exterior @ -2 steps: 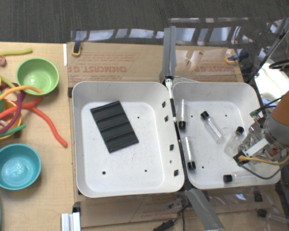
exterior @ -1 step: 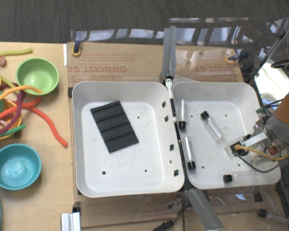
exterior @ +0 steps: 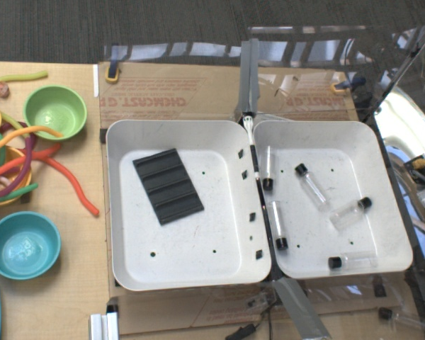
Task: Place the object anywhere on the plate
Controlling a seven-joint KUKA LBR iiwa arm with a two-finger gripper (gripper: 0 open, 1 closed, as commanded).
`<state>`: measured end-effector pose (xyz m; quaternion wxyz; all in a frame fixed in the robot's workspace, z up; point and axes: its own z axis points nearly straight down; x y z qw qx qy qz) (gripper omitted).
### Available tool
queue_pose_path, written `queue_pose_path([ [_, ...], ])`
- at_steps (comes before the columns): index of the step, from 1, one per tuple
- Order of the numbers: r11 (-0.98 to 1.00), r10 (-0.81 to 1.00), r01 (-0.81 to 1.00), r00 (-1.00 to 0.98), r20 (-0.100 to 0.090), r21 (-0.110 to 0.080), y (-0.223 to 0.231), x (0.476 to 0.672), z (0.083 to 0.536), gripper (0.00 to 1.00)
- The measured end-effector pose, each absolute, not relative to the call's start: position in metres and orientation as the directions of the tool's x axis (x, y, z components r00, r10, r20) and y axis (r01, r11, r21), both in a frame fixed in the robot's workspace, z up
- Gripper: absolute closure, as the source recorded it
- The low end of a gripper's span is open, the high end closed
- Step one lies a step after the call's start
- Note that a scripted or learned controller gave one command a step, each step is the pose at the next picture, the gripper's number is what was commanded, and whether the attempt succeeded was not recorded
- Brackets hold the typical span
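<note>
Across right bin (exterior: 380, 144): clear capped vials (exterior: 313, 188) loose | left bin (exterior: 219, 250): dark ribbed slab (exterior: 168, 185), apparently the plate | step: pick not begun | next: grasp one vial, carry left | gripper state: cannot tell

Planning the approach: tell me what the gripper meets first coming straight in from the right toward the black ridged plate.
Travelling low, probably the right bin's outer wall, then the black-capped clear vial before the plate; height cannot be judged here.
</note>
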<state>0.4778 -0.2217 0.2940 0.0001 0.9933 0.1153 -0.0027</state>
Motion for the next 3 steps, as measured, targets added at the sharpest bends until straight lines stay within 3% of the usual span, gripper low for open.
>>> queue_pose_path([
  [1,-0.954,0.299,0.299,0.954,-0.006,-0.004,-0.193,0.476,0.180,1.00],
  [2,-0.917,0.398,0.398,0.918,-0.002,-0.011,-0.218,0.477,0.133,1.00],
  [3,-0.939,0.342,0.342,0.940,0.012,-0.024,-0.208,0.484,0.096,1.00],
])
